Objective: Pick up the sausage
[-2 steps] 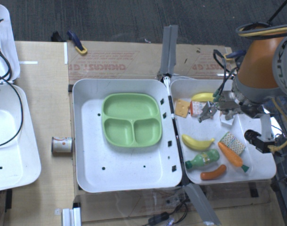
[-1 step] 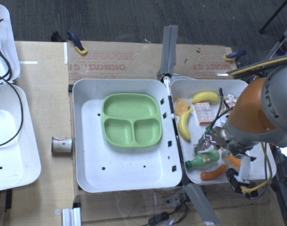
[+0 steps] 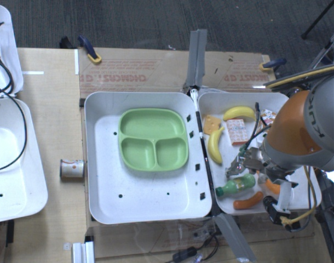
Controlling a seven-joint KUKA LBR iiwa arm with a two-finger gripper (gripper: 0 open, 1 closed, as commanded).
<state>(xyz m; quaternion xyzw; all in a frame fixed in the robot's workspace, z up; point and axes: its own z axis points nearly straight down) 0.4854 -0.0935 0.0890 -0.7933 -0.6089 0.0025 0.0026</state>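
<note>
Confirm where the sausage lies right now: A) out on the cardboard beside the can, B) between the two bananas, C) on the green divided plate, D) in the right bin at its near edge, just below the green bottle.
D: the sausage lies on the floor of the right bin near its front wall, just below the green bottle, with the claw above the bottle.

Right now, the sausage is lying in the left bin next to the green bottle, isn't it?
Not quite: the camera view shows the sausage lying in the right bin, next to the green bottle. The left bin holds the green divided plate.
</note>
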